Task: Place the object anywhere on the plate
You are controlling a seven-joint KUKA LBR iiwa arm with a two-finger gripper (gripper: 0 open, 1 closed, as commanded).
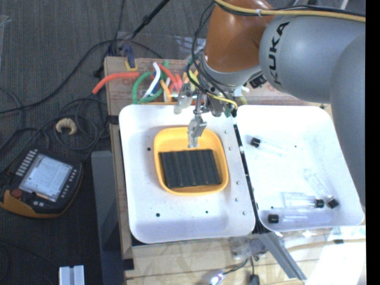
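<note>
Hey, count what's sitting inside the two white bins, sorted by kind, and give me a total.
Yellow plate: 1
Dark ridged pad on the plate: 1
Clear black-capped tubes: 3, at and
Total: 5

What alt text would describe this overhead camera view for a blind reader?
A grey robot arm's gripper hangs over a yellow plate bearing a dark ribbed block, in the left white bin. The right bin holds clear syringes.
</note>
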